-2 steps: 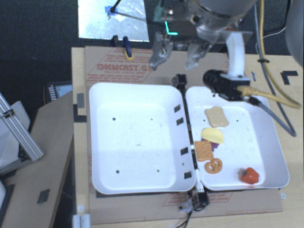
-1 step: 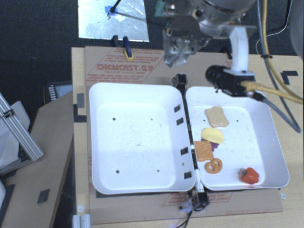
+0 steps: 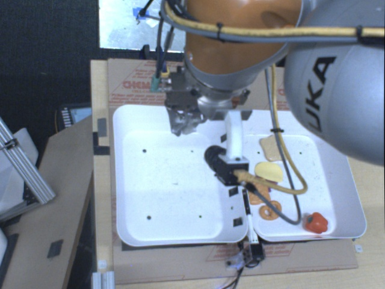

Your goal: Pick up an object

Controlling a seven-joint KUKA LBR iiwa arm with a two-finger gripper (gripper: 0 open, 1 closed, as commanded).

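The gripper (image 3: 180,125) hangs in the upper middle of the frame, over the top rim of the left bin (image 3: 168,221); whether it's spread or closed, I cannot tell. Pickable things lie lower right, in the right bin (image 3: 343,179): a yellow piece (image 3: 269,171), an orange ring (image 3: 270,211), a red piece (image 3: 316,223). Best move, I'd judge: swing across the divider, centre over one piece clear of the trailing cable (image 3: 289,188), then drop straight.

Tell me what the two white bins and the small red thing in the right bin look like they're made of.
Bins: probably molded plastic, matte white, with smoothly rounded corners and rims. Red thing: likely glossy plastic or rubber, judging by a small bright highlight; too small to tell for sure.
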